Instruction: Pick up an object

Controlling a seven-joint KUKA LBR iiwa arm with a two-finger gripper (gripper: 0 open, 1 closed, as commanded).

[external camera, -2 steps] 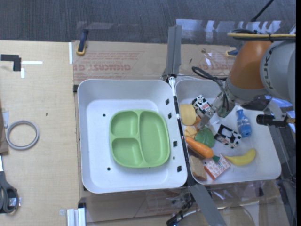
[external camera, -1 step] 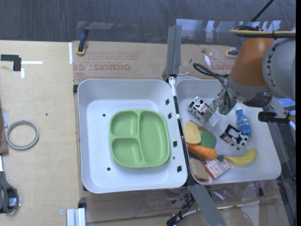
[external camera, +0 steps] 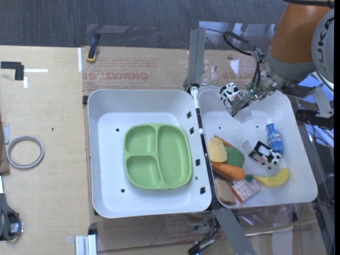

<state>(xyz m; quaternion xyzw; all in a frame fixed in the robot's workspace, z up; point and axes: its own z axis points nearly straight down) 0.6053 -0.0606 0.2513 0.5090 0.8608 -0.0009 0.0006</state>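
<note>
My gripper (external camera: 237, 99) hangs over the far left corner of the right bin (external camera: 297, 195). It is shut on a small black-and-white spotted toy (external camera: 229, 93), which sits at the fingertips above the bin floor. Below in the same bin lie a blue bottle (external camera: 274, 137), a second black-and-white toy (external camera: 265, 155), a banana (external camera: 273, 178), a carrot (external camera: 228, 170), a yellow slice (external camera: 217, 150) on a green leaf (external camera: 234, 156), a small red box (external camera: 245, 190) and a bread piece (external camera: 225, 192).
The left bin (external camera: 101, 158) holds a green divided plate (external camera: 158, 155). A metal post (external camera: 195, 57) stands behind the gap between the bins. A roll of tape (external camera: 24, 152) lies on the wooden bench at the left.
</note>
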